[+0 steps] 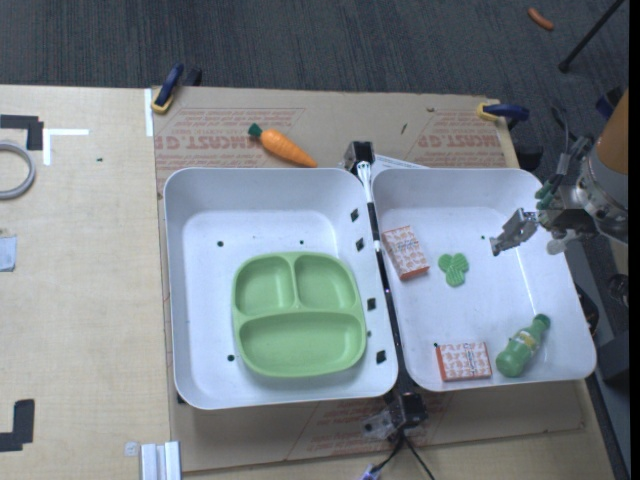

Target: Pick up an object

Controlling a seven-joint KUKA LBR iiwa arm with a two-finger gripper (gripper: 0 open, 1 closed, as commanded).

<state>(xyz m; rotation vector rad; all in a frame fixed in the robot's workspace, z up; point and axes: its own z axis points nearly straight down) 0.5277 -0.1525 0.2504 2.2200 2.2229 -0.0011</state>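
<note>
Dark grey carpet surrounds a cardboard-topped bench (80, 268) bearing two shallow white bins side by side; over the right bin (560, 298), near its right wall, hangs the claw (512, 231) of a grey arm (600, 193) reaching in from the right, nothing visible between its fingers, and whether they stand open or closed cannot be told from this angle; nearest the claw, below and to its left on the bin floor, lies a small green leafy toy (454, 268); just left of that sits a small red-and-white box (405, 251), clear of the claw; well below the claw, in the bin's lower right corner, a green toy bottle (523, 347) lies tilted, with a second red-and-white box (463, 361) just left of it against the bottom wall; far to the claw's left, the left bin (190, 268) holds a green divided plate (298, 314); above that bin, up and left of the claw, a toy carrot (283, 145) rests on the cardboard; blue and yellow clamps (168, 87) grip the board's far corners; a small orange object (540, 18) lies on the carpet above the claw.
</note>
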